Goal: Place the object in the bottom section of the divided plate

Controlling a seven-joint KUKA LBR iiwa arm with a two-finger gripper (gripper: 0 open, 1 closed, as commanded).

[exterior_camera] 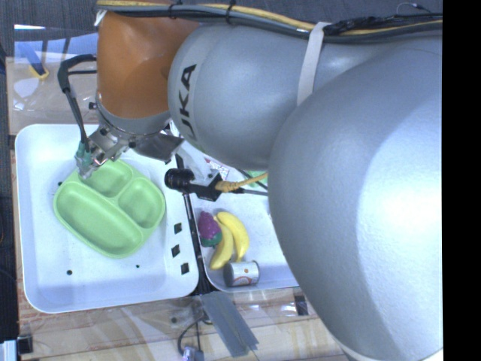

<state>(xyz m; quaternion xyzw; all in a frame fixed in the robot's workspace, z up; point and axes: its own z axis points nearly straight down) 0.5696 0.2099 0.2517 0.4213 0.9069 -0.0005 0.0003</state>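
1. Wooden bench (113, 329) bears two shallow white bins side by side; the left bin (45, 277) holds a green divided plate (109, 209) with three sections.
2. The grey arm (316, 164), orange band above the wrist, reaches in from the right and covers most of the right bin (225, 283).
3. The gripper (88, 160) sits at the plate's upper-left rim; whether anything is between its fingers, or how far apart they stand, cannot be told.
4. In the right bin lie a yellow banana (231, 238), a purple object (208, 230) touching it, and a small can (242, 273) just below.
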